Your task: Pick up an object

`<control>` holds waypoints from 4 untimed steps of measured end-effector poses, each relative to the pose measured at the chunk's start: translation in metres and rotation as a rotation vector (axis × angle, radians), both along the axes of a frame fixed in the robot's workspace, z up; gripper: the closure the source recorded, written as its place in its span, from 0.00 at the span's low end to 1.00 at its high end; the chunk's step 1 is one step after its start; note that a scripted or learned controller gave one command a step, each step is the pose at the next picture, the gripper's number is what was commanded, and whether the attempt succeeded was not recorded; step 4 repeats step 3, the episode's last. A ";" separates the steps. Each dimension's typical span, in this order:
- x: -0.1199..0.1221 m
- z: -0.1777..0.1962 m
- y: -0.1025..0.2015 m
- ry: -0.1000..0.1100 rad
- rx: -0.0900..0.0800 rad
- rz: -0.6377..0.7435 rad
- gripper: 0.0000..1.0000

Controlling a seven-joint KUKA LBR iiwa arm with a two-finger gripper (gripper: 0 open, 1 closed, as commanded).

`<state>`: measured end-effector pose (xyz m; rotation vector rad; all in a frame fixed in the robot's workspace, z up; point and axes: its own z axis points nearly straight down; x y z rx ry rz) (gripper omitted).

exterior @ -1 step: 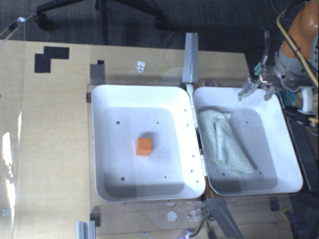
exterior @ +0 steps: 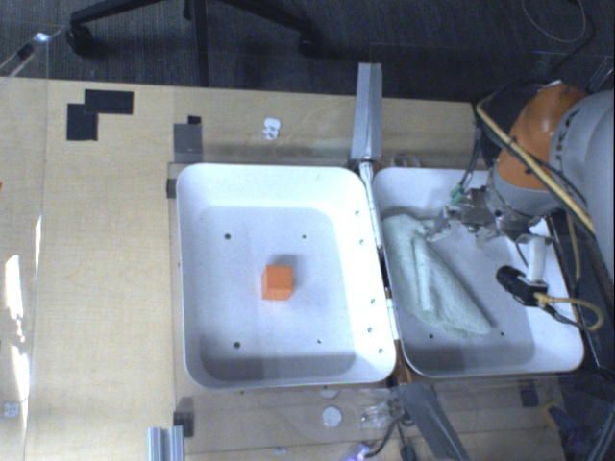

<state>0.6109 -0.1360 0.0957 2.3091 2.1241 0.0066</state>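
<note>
While the tool (exterior: pixel 459 217) is positioned over the upper part of the right bin (exterior: pixel 553 349), right of centre in the frame, its state cannot be told from this view: the tip is small and lost among cables and metal parts.

Two candidate objects are present. An orange cube (exterior: pixel 278 282) lies alone near the middle of the left bin (exterior: pixel 192 286), well apart from the tool. A pale folded cloth (exterior: pixel 437 281) lies along the left side of the right bin, its upper end just beside the tool.

The following risks are judged from this arrangement:

- If the cloth is targeted, a single layer or a loose edge may be pinched, and the fabric may slip out or trail during the lift. Whether the tool is touching the cloth cannot be determined.
- If the cube is targeted, the divider (exterior: pixel 377 248) between the bins must be crossed; a low transit may lead to a strike on the rims.
- A slightly offset closure on the cube may push it across the smooth bin floor instead of gripping it.
- The black cable (exterior: pixel 519 286) hanging at the arm's wrist may snag on the right bin's wall.
</note>
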 end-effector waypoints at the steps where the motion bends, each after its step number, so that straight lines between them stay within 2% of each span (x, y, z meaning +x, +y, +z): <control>1: -0.025 -0.006 0.011 -0.008 0.000 -0.090 0.00; 2: -0.022 0.007 0.012 -0.015 0.001 -0.088 1.00; 3: 0.007 0.128 0.043 0.001 0.001 -0.224 1.00; 4: 0.007 0.128 0.043 0.001 0.001 -0.224 1.00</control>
